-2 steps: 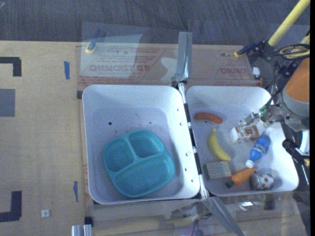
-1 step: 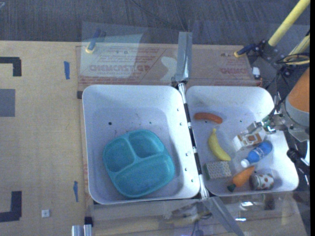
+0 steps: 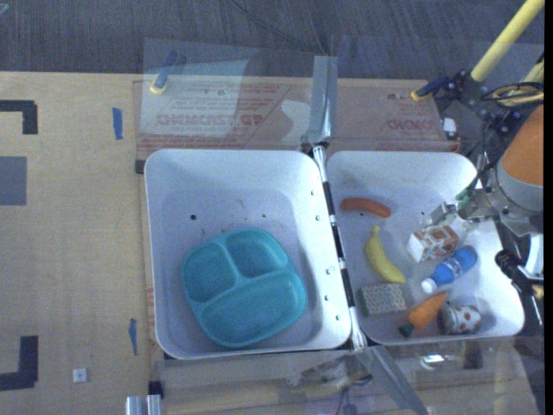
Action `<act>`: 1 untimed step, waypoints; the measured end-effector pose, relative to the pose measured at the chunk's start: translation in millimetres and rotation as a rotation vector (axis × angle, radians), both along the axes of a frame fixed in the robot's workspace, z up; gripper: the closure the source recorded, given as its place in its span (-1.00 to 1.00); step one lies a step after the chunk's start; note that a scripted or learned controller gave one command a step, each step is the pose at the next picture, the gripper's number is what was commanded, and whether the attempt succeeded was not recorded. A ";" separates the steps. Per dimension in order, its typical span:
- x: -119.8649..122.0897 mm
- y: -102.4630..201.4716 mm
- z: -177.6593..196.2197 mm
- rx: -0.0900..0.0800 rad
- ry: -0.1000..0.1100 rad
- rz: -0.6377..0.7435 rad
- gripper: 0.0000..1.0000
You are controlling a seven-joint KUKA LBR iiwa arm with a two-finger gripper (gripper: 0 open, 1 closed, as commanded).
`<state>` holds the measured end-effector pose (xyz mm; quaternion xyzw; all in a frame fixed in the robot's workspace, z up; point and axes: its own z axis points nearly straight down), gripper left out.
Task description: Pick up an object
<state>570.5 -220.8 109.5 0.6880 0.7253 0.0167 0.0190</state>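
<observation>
In the right bin (image 3: 346,167), fingers (image 3: 451,212) hover just above the carton (image 3: 435,242).

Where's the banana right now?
The banana lies in the right bin, left of centre, just below the sausage and above the sponge.

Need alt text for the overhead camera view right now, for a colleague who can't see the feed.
The arm's gripper hangs over the right bin, just above a small carton. That bin also holds a sausage, banana, blue bottle, carrot, sponge and spotted cup. The left bin holds a teal divided tray.
</observation>
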 end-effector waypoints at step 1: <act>-29.5 20.4 15.8 0.000 0.038 0.007 -1.00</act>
